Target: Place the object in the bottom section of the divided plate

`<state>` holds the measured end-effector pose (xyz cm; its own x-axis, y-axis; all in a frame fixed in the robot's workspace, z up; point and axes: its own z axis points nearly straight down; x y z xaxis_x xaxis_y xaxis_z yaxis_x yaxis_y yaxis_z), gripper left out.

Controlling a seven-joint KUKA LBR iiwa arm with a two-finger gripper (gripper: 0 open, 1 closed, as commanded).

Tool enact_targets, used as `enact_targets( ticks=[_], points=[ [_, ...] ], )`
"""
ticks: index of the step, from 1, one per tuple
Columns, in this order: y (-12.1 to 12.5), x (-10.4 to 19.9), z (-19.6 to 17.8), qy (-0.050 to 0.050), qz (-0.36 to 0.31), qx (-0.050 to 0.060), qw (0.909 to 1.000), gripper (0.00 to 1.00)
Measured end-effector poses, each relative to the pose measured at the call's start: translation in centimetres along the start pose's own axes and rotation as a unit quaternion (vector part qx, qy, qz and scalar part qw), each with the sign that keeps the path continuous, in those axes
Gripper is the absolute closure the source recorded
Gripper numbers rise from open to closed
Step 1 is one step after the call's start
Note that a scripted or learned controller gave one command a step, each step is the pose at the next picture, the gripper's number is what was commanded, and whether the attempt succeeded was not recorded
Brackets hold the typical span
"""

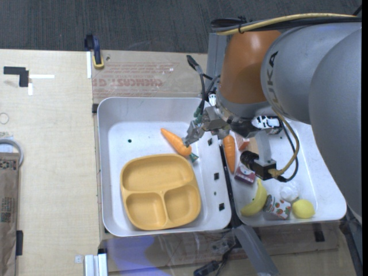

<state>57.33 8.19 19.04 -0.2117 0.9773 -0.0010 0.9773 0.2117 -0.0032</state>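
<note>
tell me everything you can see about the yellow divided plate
The divided plate is mustard yellow, matte and plastic-looking, a rounded square with raised ridges splitting it into three sections: one wide section toward the far side, two smaller ones nearer the camera. All sections look empty. It lies flat, slightly rotated, on the floor of the left white bin, toward the bin's near edge. A toy carrot lies just beyond its far rim.

A pale wooden bench [46, 171] sits under even light, with dark grey carpet [115, 10] beyond its far edge.
</note>
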Motion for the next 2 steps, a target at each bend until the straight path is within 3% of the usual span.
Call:
enact_targets(
  ticks=[1, 2],
  points=[
    [-2.0, 6.7, -6.1, 0.000, -0.067, -0.001, 0.9977, 0.00],
    [-0.3, 9.3, -13.0, -0.001, -0.160, -0.001, 0.9871, 0.00]
  ],
)
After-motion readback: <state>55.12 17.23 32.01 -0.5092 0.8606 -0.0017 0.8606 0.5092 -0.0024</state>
